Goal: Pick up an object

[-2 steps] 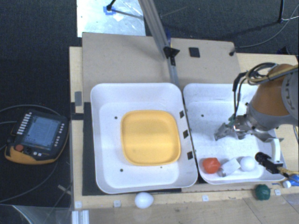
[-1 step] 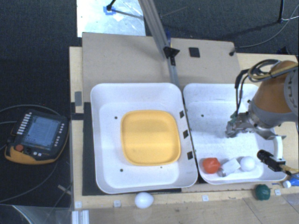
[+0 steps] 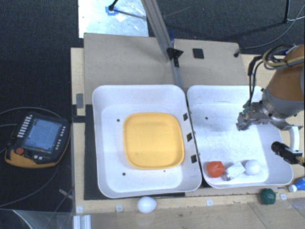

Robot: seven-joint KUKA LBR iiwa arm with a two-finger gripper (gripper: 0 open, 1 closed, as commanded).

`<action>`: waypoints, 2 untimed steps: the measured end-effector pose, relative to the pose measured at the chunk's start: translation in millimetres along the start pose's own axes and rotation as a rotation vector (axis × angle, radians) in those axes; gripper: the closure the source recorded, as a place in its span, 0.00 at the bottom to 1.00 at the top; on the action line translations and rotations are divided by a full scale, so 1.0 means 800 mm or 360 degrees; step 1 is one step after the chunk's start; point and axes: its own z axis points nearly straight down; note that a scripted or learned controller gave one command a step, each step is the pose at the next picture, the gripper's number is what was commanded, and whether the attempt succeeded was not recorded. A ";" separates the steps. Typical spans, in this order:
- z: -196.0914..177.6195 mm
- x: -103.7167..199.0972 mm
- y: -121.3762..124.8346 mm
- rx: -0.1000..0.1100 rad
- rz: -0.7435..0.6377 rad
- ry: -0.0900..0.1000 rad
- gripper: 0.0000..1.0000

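The right bin holds a small red-orange object, a white cylindrical piece and a white ball, all grouped along its near edge. My gripper hangs over the right part of this bin, well above and behind those objects; nothing is visible in it. The arm with its orange band comes in from the right. A yellow square plate lies in the left bin.
A white egg-shaped object lies on the bench in front of the left bin. A dark green ball sits outside the right bin's near corner. A teach pendant lies on the floor at left. A slanted metal pole stands behind the bins.
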 end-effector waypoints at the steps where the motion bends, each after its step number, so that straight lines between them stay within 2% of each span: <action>1: -0.079 0.000 0.002 -0.0001 0.0001 0.0000 1.00; 2: -0.134 0.000 0.004 0.0002 0.0001 0.0000 1.00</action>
